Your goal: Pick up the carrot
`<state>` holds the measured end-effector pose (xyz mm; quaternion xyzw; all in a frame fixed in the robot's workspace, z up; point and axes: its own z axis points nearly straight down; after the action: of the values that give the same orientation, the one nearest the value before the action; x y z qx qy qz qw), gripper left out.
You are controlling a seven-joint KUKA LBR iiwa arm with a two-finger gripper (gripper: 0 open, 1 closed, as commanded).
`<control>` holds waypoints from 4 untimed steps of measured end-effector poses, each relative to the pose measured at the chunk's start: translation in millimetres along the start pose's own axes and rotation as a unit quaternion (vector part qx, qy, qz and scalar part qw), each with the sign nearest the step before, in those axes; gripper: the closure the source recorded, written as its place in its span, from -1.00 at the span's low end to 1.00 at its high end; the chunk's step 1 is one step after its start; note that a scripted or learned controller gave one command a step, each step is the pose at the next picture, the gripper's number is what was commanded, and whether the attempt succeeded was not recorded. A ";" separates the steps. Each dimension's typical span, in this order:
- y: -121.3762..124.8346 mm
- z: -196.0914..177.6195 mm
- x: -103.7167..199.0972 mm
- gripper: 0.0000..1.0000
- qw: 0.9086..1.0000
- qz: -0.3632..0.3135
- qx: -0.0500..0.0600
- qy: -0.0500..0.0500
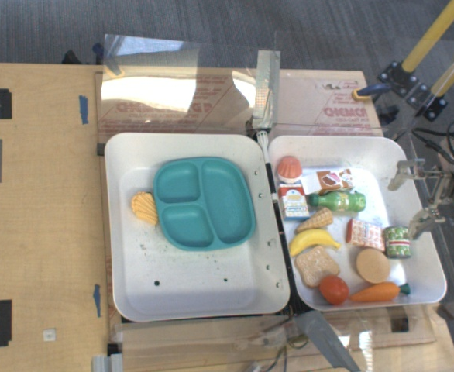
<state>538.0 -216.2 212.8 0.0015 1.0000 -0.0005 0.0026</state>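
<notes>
Two shallow white bins stood side by side on the bench, and the carrot (pixel 378 291) lay in the right bin (pixel 436 287), close to its front wall and near the front right corner. It lay on its side, with the thin orange tip toward a red tomato (pixel 334 289) and the green end toward the right. The tip seemed to touch the tomato, or nearly so. A round tan bun (pixel 373 265) was just behind the carrot.

The gripper (pixel 413 198) was over the right side of the same bin, well apart from the carrot, with its two fingers spread wide and nothing between them. A small green and red can (pixel 398 241) was between the gripper and the carrot.

Several things could go wrong from here, in my judgement. The carrot was so near the front wall that one finger could come down on the rim or wall instead of beside the carrot, and the bin would be pushed. Because the tomato and the bun were so close, the fingers could close on one of them too, or knock them and roll the carrot away. The carrot looked smooth and narrowing, so a grip near the thin tip would probably slip out; the thick middle looked safer.
</notes>
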 end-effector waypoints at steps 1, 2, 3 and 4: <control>1.8 -218.8 -28.4 -1.00 0.999 0.042 0.002 -0.007; 17.6 -103.2 33.8 -1.00 0.996 -0.091 -0.001 0.002; -4.9 -258.2 37.0 -1.00 0.990 0.144 0.002 -0.005; -7.1 -121.4 57.3 -1.00 0.981 0.196 0.000 0.004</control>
<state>480.1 -223.0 333.9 0.1974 0.9803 0.0005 -0.0018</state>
